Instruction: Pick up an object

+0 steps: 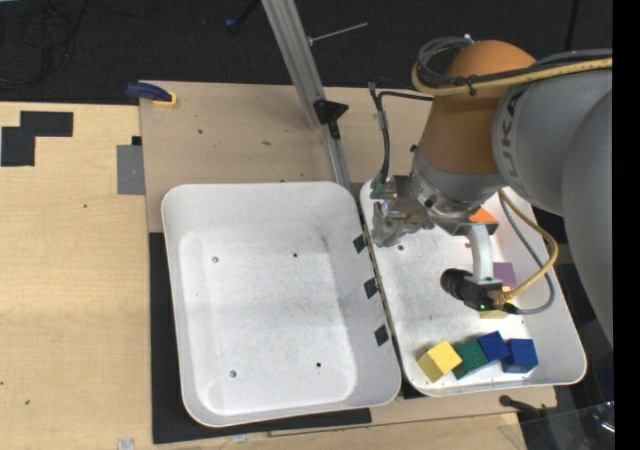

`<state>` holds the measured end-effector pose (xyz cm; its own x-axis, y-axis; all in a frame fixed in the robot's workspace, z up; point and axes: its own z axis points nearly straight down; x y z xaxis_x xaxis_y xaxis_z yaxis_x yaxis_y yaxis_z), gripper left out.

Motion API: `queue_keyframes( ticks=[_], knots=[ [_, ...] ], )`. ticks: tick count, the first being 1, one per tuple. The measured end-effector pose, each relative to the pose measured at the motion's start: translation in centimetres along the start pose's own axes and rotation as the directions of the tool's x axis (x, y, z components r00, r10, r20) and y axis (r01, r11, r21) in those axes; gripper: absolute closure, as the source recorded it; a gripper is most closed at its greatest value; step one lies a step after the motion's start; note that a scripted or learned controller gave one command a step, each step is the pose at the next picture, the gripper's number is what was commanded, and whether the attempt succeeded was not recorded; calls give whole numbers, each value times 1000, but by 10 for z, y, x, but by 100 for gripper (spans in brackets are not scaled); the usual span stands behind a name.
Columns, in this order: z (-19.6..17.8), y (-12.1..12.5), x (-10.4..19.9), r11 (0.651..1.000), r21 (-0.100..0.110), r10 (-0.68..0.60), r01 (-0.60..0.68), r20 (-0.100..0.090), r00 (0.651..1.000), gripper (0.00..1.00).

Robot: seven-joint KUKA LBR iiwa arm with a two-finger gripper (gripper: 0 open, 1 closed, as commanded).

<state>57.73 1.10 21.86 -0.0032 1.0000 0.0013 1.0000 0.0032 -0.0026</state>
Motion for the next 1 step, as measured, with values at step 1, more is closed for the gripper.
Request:
queue_keyframes(
  ticks=[1],
  knots=[
    [1,15,47,1000,-1,0,0,1,1000,100]
  ],
)
